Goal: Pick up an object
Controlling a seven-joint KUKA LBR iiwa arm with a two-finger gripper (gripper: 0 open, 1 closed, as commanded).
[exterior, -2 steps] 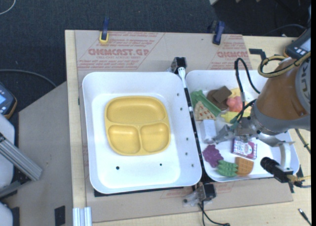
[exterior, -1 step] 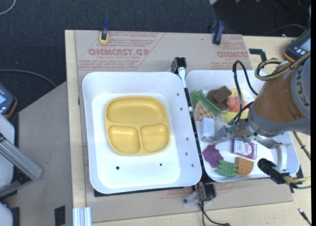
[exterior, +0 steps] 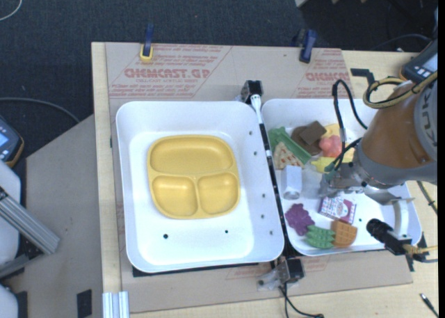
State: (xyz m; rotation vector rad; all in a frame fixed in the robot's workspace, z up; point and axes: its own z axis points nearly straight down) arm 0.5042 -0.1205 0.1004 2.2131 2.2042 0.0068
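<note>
In the right bin [exterior: 407, 236], nearest the camera, an orange waffle-like toy [exterior: 344, 233] sits beside a green toy [exterior: 320, 237], with a purple grape-like piece [exterior: 299, 217] just left of them. A little farther in, a small red-and-white carton [exterior: 336, 207] lies directly below the gripper [exterior: 335, 186]; whether its claw is released or clenched cannot be told. Farther back in that bin lie a yellow piece [exterior: 322, 164], a pink-red fruit [exterior: 330, 145], a brown block [exterior: 309, 134] and a green strip [exterior: 284, 140]. Left of this bin, the left bin [exterior: 132, 170] bears a yellow divided tray [exterior: 192, 175].
</note>
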